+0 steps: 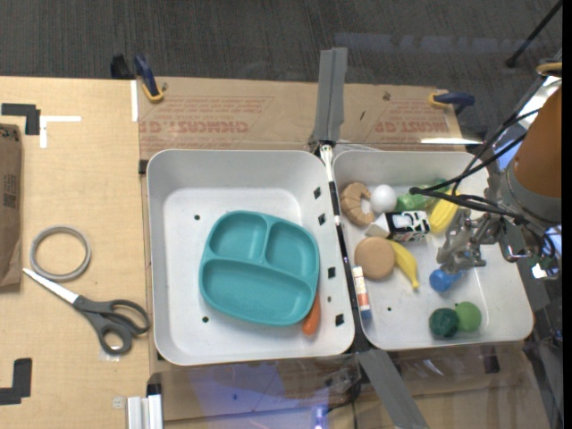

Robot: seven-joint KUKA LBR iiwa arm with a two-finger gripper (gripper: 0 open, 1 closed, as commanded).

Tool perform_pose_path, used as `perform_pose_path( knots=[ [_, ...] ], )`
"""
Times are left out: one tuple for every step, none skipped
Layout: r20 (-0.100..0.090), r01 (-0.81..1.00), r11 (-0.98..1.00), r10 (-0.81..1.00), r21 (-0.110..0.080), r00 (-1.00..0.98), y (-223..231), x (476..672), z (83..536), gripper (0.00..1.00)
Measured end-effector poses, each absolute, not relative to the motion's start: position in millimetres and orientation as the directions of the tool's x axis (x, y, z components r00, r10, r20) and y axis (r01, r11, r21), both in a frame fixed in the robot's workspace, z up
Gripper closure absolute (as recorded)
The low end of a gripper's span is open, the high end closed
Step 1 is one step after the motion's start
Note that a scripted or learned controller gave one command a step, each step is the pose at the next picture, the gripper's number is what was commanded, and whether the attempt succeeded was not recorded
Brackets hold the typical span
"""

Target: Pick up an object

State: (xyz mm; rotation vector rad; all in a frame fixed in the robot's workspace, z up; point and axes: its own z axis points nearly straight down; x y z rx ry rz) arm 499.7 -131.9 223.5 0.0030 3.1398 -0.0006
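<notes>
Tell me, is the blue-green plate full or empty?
Empty. The teal divided plate in the left bin has bare compartments; a carrot lies beside its edge.

My grey arm with its orange band (543, 150) reaches in from the right edge of the camera view, the wrist bent downward. At its end my metal two-finger pincer (458, 256) points down and slightly leftward, low over the right part of the scene. Dark cables run from the wrist across its upper side. The fingertips themselves are too cluttered to read.

2 bins (170, 239), toys, teal tray (259, 271)
</notes>
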Motion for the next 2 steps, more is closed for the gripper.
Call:
perform_pose_path(
  knots=[
    [-0.002,0.055,0.998,0.055,0.000,-0.998,-106,522.3,92,0.00],
    [-0.003,0.233,0.973,0.233,-0.001,-0.973,-110,563.8,92,0.00]
  ],
)
